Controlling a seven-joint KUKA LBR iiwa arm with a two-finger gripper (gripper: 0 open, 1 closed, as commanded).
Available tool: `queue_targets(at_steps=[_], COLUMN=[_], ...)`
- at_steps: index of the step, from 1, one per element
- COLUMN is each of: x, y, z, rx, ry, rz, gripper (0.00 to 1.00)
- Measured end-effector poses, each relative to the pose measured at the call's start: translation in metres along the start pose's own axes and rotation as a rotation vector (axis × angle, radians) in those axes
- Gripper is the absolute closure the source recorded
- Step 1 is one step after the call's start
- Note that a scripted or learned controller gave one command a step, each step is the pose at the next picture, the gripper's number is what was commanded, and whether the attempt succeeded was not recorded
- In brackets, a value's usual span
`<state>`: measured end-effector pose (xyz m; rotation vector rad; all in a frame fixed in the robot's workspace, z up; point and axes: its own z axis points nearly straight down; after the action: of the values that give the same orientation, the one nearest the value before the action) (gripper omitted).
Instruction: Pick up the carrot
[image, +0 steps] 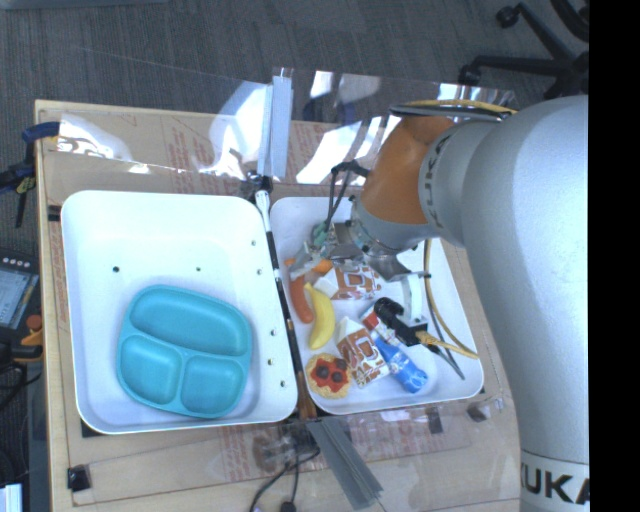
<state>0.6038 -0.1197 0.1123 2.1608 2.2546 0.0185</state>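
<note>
The arm's gripper (335, 250) stood low over the upper part of the right bin (465, 345), presumably positioned for the carrot (312, 267) just beside it; whether it was spread or pinching could not be told.

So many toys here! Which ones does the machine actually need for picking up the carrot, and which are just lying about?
For the job:
carrot
gripper
right bin

Just lying about:
banana
hot dog
blue bottle
tart
snack packet
blue tray
left bin
</note>
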Motion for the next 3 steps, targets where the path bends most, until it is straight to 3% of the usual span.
queue_targets(at_steps=[1,2,3], x=[-0.019,-0.02,-0.02], y=[0.038,0.04,0.04], z=[0.013,0.0,0.001], rx=[0.012,0.007,0.01], ry=[0.004,0.0,0.001], rz=[-0.044,-0.046,-0.046], gripper=[0.0,1.0,0.0])
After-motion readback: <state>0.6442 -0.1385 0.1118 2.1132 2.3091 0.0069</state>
